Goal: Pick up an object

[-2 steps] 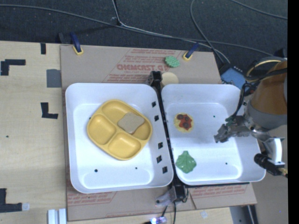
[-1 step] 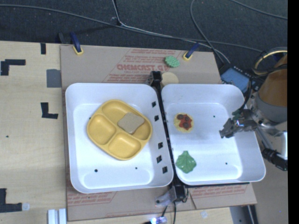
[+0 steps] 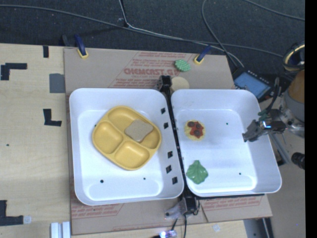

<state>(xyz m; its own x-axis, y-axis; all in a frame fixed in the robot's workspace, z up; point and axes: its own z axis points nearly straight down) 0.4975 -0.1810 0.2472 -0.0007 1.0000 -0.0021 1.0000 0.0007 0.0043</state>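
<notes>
Currently: approach step. Gripper (image 3: 250, 133) at right rim of right bin (image 3: 225, 103), finger state unreadable, nothing seen held. Candidates: pizza toy (image 3: 195, 129) frame centre-right, green piece (image 3: 196, 172) below. Next: descend over one.

Right bin: small yellow round piece with red topping (image 3: 195, 130), flat, left-centre of frame's right half. Green leafy lump (image 3: 196, 172) below it, near bin's lower left. Left bin: tan bread slice (image 3: 138, 130) lying on yellow divided plate (image 3: 119, 145).
</notes>
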